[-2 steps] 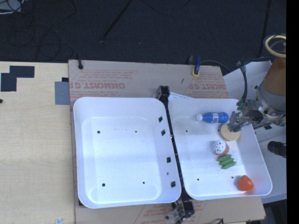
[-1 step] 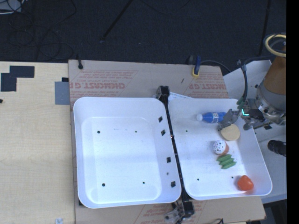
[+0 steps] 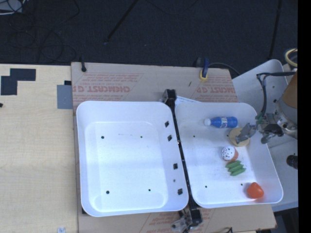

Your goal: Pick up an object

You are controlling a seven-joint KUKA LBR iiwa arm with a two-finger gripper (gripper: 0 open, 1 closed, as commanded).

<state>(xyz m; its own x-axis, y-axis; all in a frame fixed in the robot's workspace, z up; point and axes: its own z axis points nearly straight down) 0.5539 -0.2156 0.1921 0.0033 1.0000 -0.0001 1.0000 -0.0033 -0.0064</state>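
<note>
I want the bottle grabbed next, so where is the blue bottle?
The blue bottle lies on its side near the far edge of the right bin, just above the round tan object.

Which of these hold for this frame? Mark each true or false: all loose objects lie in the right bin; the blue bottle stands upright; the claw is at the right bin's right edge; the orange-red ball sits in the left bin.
1. All loose objects lie in the right bin: true.
2. The blue bottle stands upright: false, it lies on its side.
3. The claw is at the right bin's right edge: true, beside the tan round object.
4. The orange-red ball sits in the left bin: false, it lies in the right bin's near right corner.
</note>
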